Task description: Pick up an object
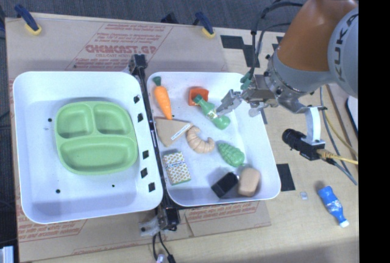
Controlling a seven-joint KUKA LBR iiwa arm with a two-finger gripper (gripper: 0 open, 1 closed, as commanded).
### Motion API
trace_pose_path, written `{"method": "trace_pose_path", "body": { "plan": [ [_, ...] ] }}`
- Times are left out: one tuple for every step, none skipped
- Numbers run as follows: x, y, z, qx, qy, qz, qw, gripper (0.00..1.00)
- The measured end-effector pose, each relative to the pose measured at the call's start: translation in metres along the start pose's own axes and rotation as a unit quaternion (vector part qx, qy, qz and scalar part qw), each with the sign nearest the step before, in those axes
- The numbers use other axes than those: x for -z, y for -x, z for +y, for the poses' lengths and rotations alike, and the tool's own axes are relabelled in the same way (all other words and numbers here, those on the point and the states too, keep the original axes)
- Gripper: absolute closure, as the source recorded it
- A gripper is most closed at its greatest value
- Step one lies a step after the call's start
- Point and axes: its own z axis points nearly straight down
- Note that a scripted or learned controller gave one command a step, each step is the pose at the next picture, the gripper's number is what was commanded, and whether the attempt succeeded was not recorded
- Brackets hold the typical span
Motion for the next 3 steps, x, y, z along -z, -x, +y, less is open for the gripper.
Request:
{"method": "trace_pose_path", "body": {
  "plan": [
    [-0.114, -0.036, 0.055, 0.033, -0.002, 0.0, 0.9995, 0.0],
    [-0.189, 0.029, 0.107, -0.034, 0.0, 0.0, 0.9994, 0.0],
    [-0.178, 0.028, 0.108, -0.031, 0.0, 0.0, 0.9995, 1.0]
  ]
}}
